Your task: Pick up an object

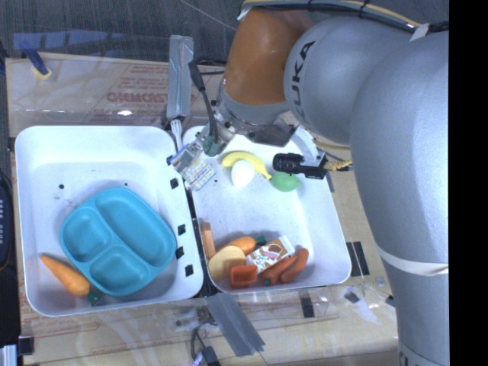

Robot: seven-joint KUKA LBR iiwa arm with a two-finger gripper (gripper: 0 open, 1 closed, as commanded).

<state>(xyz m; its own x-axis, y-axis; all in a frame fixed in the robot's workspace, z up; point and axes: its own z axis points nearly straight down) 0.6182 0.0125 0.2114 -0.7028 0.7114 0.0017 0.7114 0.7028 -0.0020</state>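
Reaching into the upper part of the right bin, the gripper is seen low at that bin's top-left corner, close to the divider between the two bins. No single object is named by the task; the nearest candidates are a banana, a white egg-like piece touching it, and a green round piece just beside them. Whether the fingers are spread or closed cannot be told, as they are blurred against the bin wall, and nothing is seen held between them.

The step in hand is judged to be the approach or descent, with no grasp made yet. A short shift toward the banana and a clean closing around it would be called for next.

Room is tight at the corner: the bin wall and the divider lie just beside the gripper, so a scrape is possible. A heap of toy food sits at the lower wall, well apart. In the left bin a blue tray and a carrot lie.
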